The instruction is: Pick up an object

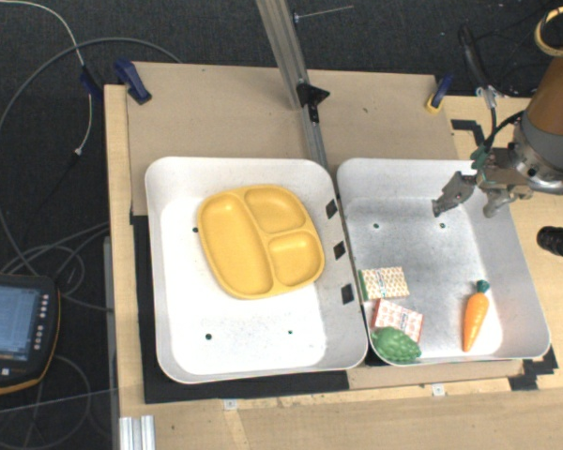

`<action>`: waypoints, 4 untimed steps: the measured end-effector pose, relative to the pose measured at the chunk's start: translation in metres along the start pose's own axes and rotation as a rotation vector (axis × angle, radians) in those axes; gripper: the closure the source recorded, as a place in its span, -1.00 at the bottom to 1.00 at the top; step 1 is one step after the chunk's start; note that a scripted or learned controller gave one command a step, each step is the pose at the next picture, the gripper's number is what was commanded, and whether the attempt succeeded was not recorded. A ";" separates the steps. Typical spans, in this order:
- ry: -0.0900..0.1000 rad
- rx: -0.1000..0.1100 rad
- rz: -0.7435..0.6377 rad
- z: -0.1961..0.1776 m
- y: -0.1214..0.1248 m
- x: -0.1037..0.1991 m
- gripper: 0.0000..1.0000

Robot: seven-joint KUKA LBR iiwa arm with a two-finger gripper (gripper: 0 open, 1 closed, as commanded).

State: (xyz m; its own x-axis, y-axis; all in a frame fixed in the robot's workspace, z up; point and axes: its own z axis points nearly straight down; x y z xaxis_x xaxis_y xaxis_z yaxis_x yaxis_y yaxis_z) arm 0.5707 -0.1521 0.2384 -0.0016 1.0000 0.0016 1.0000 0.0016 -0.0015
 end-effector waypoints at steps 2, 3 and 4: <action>0.001 0.005 0.001 0.045 0.003 0.007 -1.00; 0.001 0.007 0.001 0.108 0.004 0.011 -1.00; 0.001 0.006 0.001 0.149 0.003 0.012 -1.00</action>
State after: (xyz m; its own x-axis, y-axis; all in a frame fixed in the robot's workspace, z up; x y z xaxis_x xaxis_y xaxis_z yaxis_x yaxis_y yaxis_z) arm 0.5733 -0.1395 0.0899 -0.0005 1.0000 0.0025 1.0000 0.0005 -0.0071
